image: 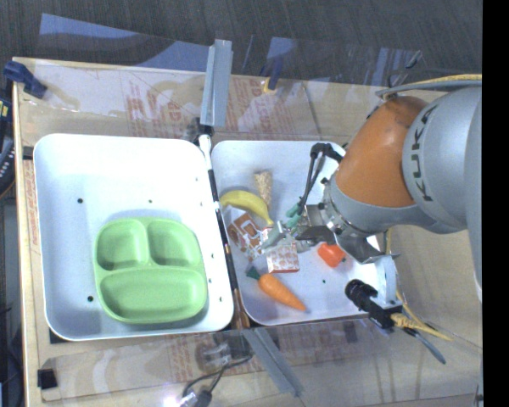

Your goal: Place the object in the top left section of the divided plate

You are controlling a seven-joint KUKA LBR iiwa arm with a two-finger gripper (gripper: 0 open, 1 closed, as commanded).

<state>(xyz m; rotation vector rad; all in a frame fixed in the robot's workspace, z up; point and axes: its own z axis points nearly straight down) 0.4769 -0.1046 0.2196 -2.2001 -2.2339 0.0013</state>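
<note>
Gripper, open or closed can't tell, sits in right bin just above snack packet, likely target: light, floppy, slippery, pinch mid-body; divided plate well left of it.

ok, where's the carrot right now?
In the camera view the carrot lies in the right bin, near its front edge, just below the snack packet and left of the gripper.
</note>
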